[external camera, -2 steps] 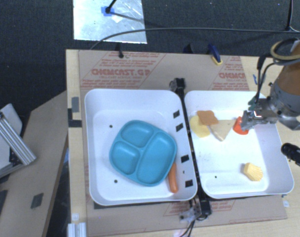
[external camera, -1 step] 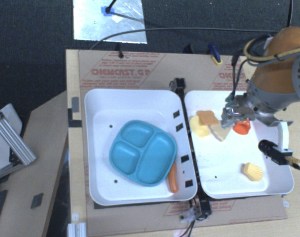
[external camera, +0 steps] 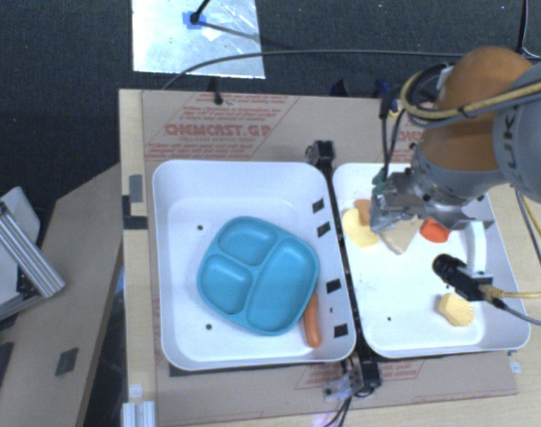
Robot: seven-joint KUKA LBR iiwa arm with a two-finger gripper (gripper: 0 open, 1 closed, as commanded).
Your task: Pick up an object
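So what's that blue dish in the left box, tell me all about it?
The blue plate is a light blue sectioned tray, plastic by the look of it, with rounded corners and three hollow compartments: two smaller ones and one larger. It lies flat, right way up and turned askew, on the floor of the left bin. An orange carrot-like stick lies right beside its lower right edge.

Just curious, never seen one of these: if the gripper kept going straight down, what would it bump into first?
Most likely the pale beige piece lying right under the gripper in the right bin, though depth is hard to judge from this slanted view.
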